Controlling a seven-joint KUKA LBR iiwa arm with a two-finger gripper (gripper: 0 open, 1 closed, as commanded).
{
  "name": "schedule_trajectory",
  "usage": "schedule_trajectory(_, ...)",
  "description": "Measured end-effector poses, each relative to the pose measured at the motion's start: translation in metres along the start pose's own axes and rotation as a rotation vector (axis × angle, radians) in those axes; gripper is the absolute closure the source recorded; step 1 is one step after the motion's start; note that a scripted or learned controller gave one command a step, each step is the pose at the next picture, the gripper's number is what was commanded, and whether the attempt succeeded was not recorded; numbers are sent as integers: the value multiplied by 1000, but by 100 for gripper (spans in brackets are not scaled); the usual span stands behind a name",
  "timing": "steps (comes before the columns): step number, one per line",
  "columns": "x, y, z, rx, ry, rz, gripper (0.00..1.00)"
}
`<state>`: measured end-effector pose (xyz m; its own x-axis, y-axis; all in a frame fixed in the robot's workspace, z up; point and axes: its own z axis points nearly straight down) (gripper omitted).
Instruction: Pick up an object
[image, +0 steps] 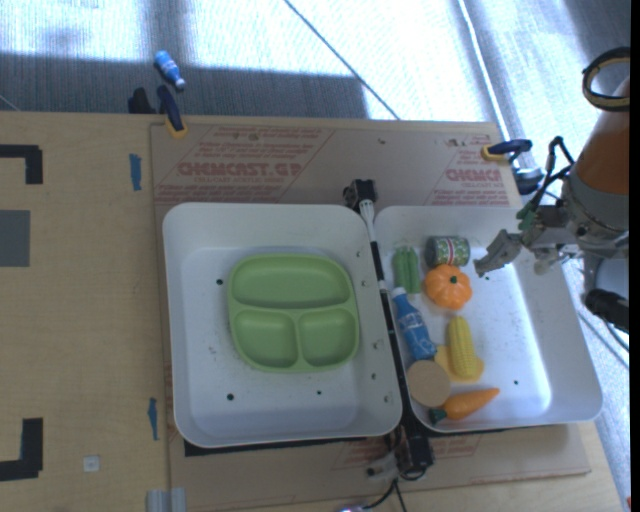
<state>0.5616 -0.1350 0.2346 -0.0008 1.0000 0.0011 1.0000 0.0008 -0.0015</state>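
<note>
The right bin (540, 350) holds several toy foods along its left side. A green-labelled can (447, 250) lies at the back, with a green vegetable (406, 268) to its left. An orange pumpkin (448, 286) sits just in front of the can. Nearer the front are a blue tube (411, 325), a corn cob (461, 345), a tan round disc (429, 382) and a carrot (466, 403). My gripper (497, 255) hangs over the bin's back right part, just right of the can and pumpkin, with nothing seen in it.
The left bin (190, 330) holds a green divided plate (292, 310). A black clip (359, 192) sits at the back where the two bins meet. Bare white floor lies in the right half of the right bin.
</note>
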Motion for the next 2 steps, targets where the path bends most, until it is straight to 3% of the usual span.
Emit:
schedule_trajectory(1,35,-38,100,1,0,1,0)
schedule_trajectory(2,27,-71,148,-6,0,1,0)
